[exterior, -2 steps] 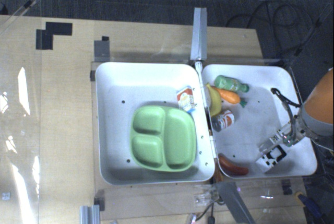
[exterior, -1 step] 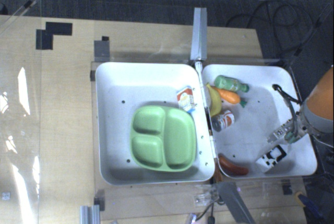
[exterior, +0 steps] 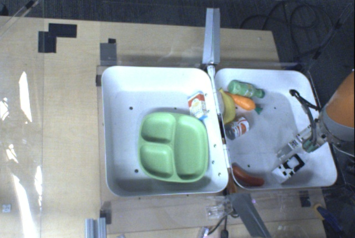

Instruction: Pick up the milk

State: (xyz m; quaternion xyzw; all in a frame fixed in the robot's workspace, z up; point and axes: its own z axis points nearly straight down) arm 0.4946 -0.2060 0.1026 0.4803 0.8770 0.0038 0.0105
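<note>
Milk carton (exterior: 197, 105) lies in left bin (exterior: 119, 120), against the divider, just beside green plate (exterior: 174, 146); gripper (exterior: 290, 163) low in right bin (exterior: 277, 126), well apart from carton; finger state: cannot tell.

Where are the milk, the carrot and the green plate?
milk (exterior: 197, 105): camera view, on the carton's front.
carrot (exterior: 243, 102): camera view, on its orange middle.
green plate (exterior: 173, 146): camera view, on the ridge between compartments.
</note>
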